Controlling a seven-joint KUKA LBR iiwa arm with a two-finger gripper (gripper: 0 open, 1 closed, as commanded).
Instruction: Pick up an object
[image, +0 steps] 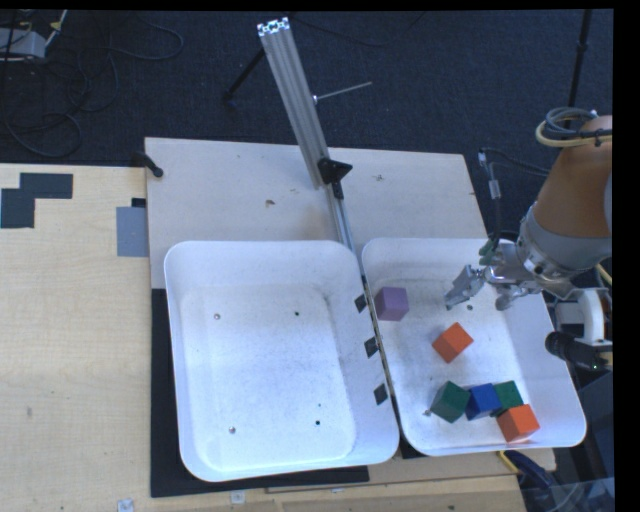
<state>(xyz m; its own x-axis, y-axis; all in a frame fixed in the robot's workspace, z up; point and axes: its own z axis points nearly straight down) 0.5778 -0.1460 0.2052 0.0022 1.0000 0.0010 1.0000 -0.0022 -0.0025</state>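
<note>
My tool (482, 288) hangs at the right of the frame, over the upper part of the right bin (420, 258), its fingers spread with nothing between them. Below it and slightly left lies an orange cube (452, 342), apart from the tool. A purple cube (391, 303) sits near the bin's left wall. In the lower right, a dark green cube (451, 401), blue cube (483, 399), green block (508, 392) and another orange block (517, 423) cluster together.

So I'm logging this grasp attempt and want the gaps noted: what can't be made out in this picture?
- Gripper, camera view: too small and blurred to read its finger state.
- Green block: partly covered by the blue block and the orange block in front.
- Arm: cut off by the right edge.
</note>
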